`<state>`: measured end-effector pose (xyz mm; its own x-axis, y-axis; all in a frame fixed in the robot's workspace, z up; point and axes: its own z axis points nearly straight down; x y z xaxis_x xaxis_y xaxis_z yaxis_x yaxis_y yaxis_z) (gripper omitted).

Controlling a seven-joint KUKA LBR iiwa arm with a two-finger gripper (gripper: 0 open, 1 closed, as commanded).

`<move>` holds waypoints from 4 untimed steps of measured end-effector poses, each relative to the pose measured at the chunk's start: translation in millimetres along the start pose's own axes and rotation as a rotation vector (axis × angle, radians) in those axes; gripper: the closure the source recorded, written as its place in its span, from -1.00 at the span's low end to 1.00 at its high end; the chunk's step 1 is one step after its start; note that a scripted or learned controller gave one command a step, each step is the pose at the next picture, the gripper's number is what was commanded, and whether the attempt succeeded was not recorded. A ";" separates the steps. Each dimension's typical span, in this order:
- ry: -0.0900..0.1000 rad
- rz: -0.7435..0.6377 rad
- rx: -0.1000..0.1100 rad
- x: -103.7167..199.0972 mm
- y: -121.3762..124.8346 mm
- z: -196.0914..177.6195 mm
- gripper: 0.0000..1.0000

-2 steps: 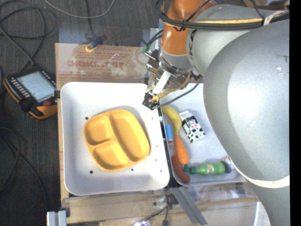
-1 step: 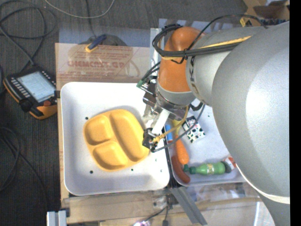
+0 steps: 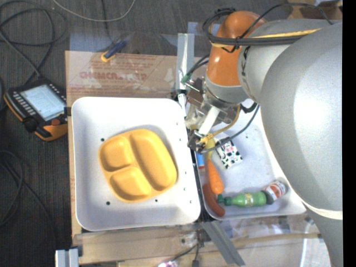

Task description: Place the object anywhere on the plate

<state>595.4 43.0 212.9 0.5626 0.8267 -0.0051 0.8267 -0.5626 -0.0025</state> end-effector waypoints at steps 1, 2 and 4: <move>-0.001 0.369 0.002 25.1 -35.1 28.6 1.00; -0.002 0.162 -0.001 47.8 -4.5 31.7 1.00; -0.004 -0.215 0.002 97.3 -109.6 95.0 1.00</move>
<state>559.1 184.9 117.7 0.3735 0.9276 -0.0080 0.9276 -0.3735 -0.0056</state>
